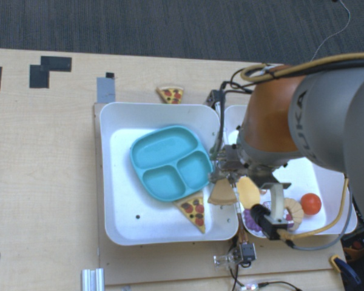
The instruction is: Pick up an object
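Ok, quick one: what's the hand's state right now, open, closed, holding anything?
Hand: cannot be told. It is low beside the blue tray, with the wrist covering it from above.

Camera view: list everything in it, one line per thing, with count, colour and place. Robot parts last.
bins: two, white, side by side on the bench
plate: one, blue, three compartments, left bin
pizza slices: two, yellow-red; one in the left bin below the plate, one on the bench above that bin
ball: one, orange-red, right bin
yellow piece: one, right bin, under the arm
tan wedge: one, at the rim between the bins
purple thing: one, right bin
tape marks: several, black, bench's upper left
arm: one, grey, orange band, over the right bin
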`<state>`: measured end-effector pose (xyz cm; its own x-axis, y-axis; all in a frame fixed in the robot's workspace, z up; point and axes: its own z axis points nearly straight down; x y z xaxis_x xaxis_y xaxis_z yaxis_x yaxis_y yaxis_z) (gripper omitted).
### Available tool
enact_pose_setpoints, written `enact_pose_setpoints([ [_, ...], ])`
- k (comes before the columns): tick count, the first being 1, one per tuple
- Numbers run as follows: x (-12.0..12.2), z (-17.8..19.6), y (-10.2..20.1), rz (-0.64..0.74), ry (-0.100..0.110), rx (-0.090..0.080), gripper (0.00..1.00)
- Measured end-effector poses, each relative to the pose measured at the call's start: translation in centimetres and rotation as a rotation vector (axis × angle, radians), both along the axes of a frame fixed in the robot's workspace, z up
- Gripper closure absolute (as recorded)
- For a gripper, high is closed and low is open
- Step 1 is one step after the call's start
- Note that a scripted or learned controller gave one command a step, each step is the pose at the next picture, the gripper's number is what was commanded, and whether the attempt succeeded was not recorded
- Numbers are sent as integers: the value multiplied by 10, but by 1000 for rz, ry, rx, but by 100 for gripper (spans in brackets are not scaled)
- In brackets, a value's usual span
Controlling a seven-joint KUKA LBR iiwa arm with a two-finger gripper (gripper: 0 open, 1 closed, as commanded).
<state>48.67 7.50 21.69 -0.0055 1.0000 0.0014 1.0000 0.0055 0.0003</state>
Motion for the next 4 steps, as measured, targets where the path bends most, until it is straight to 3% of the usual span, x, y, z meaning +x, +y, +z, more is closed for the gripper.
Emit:
enact_pose_setpoints([
  [1,13,-40,51,0,1,0,100],
  [2,82,16,96,1,-3,0,100],
  [3,14,-26,33,-3,1,-2,100],
  [4,0,-20,28,-3,1,0,100],
])
